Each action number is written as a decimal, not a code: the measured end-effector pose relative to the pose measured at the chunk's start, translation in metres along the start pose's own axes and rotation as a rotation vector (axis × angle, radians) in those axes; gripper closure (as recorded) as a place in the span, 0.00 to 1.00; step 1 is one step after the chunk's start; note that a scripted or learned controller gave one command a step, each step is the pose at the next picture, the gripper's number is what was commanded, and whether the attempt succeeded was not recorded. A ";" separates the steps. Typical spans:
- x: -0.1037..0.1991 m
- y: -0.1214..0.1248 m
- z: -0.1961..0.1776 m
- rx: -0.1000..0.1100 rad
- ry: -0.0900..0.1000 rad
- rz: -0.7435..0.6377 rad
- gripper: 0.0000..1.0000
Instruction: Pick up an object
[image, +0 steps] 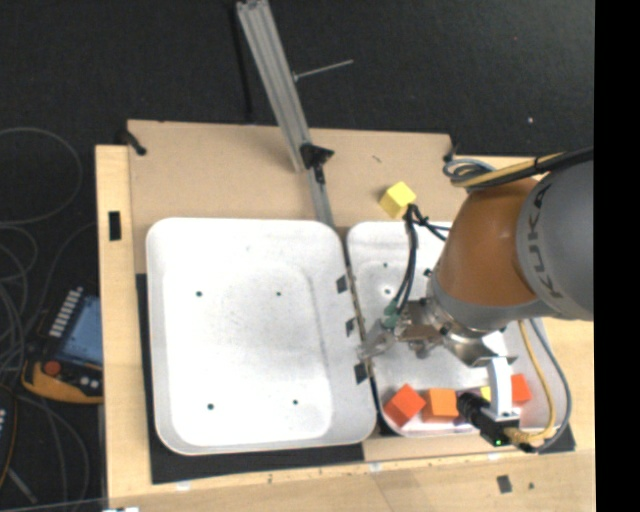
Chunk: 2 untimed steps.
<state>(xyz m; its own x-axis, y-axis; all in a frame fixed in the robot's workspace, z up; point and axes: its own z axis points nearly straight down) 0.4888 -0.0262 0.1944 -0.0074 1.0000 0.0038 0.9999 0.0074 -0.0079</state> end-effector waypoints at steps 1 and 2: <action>0.014 -0.004 -0.023 -0.011 -0.003 0.002 0.00; 0.023 -0.005 -0.001 -0.005 -0.004 0.006 0.00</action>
<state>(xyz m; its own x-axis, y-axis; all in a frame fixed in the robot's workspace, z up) 0.4837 -0.0031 0.1952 -0.0014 1.0000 -0.0007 1.0000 0.0014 -0.0028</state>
